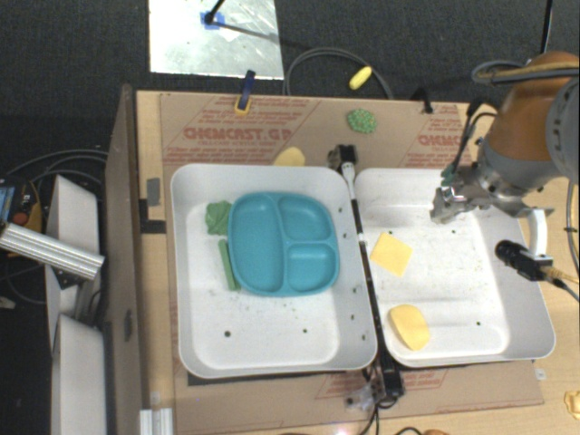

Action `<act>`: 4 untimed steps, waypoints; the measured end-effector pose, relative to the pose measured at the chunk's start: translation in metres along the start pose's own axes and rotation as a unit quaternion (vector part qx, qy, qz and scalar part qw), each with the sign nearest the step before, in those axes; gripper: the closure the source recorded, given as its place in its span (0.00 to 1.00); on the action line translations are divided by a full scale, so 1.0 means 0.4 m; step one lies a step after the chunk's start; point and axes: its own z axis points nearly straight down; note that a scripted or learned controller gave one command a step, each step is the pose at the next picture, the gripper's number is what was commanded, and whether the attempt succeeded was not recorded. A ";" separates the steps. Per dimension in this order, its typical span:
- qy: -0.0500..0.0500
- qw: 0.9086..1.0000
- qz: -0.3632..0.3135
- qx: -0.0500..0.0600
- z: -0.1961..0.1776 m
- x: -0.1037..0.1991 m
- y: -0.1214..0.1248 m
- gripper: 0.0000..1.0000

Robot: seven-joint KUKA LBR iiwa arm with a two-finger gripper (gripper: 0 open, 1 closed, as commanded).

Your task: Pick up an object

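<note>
yellow and flat, the cheese slice [391, 253] lies mid right bin [530, 329], likely light, stiff and slick, best pinched across opposite edges, near a rounder yellow lump [409, 325], while the gripper [447, 203] hovers near the bin's far edge.

The arm [535, 116] is cut off by the right edge at three o'clock. The gripper [450, 202] is too small and blurred to read. The blue divided plate [283, 245] hides most of a green piece [220, 234] at its nine o'clock side. At twelve o'clock from the left bin [195, 333], its rim cuts off a yellow object [290, 158].
</note>
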 end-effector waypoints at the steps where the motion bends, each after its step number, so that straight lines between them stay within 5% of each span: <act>1: -0.001 1.000 0.003 0.001 0.000 -0.009 -0.006 0.00; 2: 0.000 1.000 0.002 0.003 0.252 0.082 -0.015 0.00; 3: -0.001 1.000 0.005 0.003 0.242 0.058 -0.077 0.00; 4: -0.001 1.000 0.001 -0.001 0.239 0.097 0.048 0.00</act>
